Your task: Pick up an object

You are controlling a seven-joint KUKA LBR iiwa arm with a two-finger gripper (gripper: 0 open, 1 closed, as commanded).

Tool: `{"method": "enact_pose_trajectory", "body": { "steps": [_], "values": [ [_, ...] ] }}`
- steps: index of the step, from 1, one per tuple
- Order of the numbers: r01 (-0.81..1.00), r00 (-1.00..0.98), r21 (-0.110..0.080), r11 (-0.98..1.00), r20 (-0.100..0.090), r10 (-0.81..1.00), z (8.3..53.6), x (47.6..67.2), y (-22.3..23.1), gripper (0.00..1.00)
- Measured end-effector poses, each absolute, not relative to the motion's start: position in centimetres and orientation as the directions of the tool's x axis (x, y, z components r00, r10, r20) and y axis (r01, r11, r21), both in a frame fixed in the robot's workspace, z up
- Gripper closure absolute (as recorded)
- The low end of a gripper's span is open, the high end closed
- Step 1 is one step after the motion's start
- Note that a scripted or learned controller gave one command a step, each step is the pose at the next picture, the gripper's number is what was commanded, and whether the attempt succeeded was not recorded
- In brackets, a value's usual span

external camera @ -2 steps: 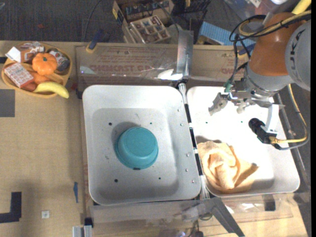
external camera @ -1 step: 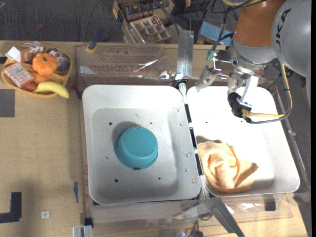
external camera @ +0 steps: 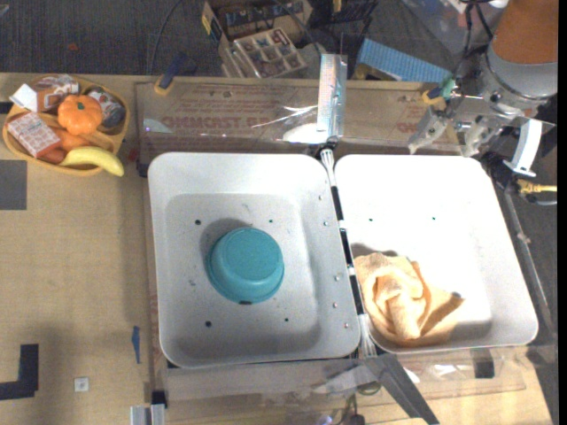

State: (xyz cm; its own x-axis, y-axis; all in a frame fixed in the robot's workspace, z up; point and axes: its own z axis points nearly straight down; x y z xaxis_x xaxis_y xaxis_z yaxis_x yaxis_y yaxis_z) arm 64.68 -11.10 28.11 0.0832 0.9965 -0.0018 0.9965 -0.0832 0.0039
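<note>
Camera view, from above at a slant: gripper (external camera: 440, 129) up at the far right, hanging over the far rim of the right bin (external camera: 416, 184), fingers spread apart with nothing between them. Two candidates for picking. Nearer one: yellow cloth (external camera: 403, 295), crumpled at the near left corner of the right bin, pressed against the wall shared with the left bin (external camera: 177, 193). From the fingers, down the picture and a little left, well apart; long axis roughly left to right, with a tail running toward the bin's middle. Farther one: teal bowl (external camera: 246, 265), upside down near the middle of the left bin, much further left across the divider. Likely easier to go for the cloth, being in the same bin and soft enough to pinch anywhere.

Bin floors smooth and white, walls shallow and sloped. Plenty of bare floor between fingers and cloth. Beyond the bins, a fruit basket (external camera: 64, 127) at far left on the bench (external camera: 71, 282).
</note>
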Motion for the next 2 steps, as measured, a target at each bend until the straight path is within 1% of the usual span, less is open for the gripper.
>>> {"method": "enact_pose_trajectory", "body": {
  "steps": [1, 2],
  "values": [
    [0.998, 0.062, -0.001, -0.062, 0.000, 0.998, 18.4, 52.8, -7.1, 0.00],
    [0.996, 0.088, -0.003, -0.088, 0.001, 0.996, 18.4, 50.2, 0.8, 0.00]
  ]
}}
